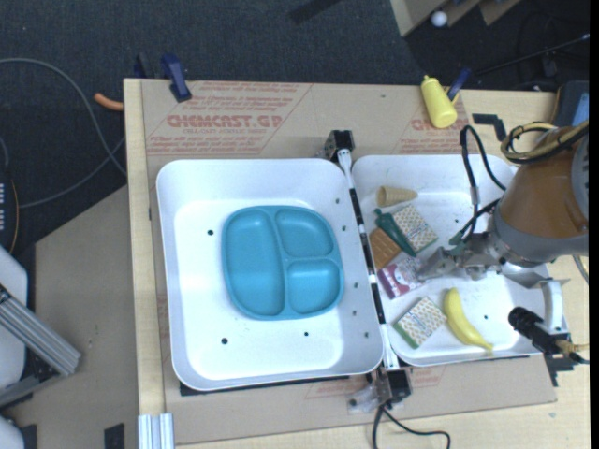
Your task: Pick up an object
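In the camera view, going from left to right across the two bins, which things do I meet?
Blue divided plate → brown wedge → patterned sponge → banana → gripper and grey arm.

The left bin (pixel 187 344) offers open floor along all four walls; only the blue divided plate (pixel 281 260) sits at its centre. The right bin (pixel 421 168) is crowded: a banana (pixel 463 320) and a patterned block (pixel 420 321) near its front edge, a cone (pixel 396 195) and clutter along its left wall, the arm (pixel 543 204) over its right side.
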